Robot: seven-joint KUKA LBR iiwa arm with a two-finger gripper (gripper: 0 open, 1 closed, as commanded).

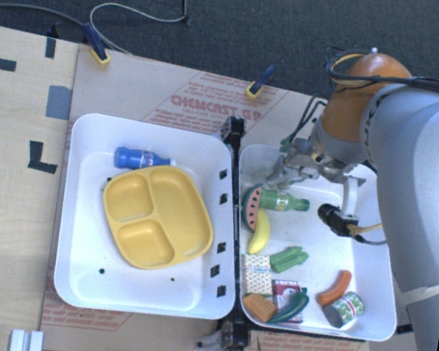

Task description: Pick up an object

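Note:
My gripper hangs low over the back of the right bin, below the orange band on the wrist. Just in front of it a green bottle lies on its side, touching or nearly touching the gripper's tip. A watermelon slice rests against the bottle's left end. A yellow banana lies below that. Nothing appears lifted off the bin floor.
The right bin also holds a green pepper, a red sausage, a can, a red packet and a brown bun. In the left bin lie a yellow divided plate and a blue bottle.

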